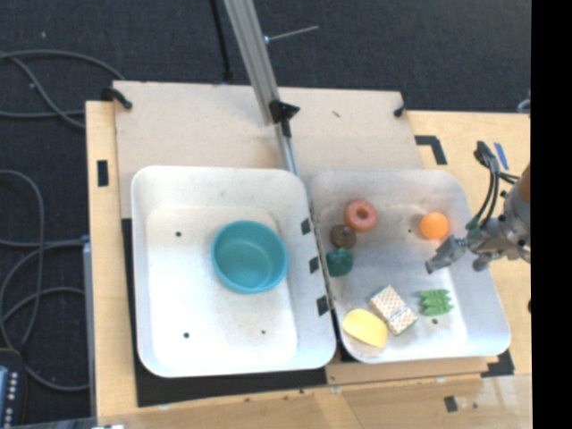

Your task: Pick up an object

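Observation:
The right bin holds an orange ball, a pink ring, a small brown piece, a teal piece, a checkered box, a yellow lemon-shaped object and a green toy. My gripper hangs over the bin's right side, just below and right of the orange ball and above the green toy. Its fingers are spread open with nothing between them.
A teal bowl sits in the middle of the left bin. A slanted metal post rises from behind the seam between the bins. Cables hang by the arm at the right edge.

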You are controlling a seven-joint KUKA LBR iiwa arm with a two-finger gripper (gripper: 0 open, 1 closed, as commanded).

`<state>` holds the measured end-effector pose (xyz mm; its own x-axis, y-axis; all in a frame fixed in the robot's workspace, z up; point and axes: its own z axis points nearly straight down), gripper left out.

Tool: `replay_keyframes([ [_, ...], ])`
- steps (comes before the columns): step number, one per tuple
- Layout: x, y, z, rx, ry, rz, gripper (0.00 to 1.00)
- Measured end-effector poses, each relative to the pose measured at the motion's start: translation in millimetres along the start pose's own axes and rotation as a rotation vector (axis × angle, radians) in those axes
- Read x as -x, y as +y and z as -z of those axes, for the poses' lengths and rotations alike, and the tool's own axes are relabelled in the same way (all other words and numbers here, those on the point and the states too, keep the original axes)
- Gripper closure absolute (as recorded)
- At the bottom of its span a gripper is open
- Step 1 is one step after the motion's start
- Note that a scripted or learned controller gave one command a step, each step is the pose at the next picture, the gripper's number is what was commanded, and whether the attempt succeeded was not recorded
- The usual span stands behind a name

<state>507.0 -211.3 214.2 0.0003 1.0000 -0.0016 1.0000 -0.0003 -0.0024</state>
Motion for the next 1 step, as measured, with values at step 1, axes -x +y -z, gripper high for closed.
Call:
replay_keyframes([
  [1,0.0,-1.1,-42.2,-0.001,0.000,-0.001,0.00],
])
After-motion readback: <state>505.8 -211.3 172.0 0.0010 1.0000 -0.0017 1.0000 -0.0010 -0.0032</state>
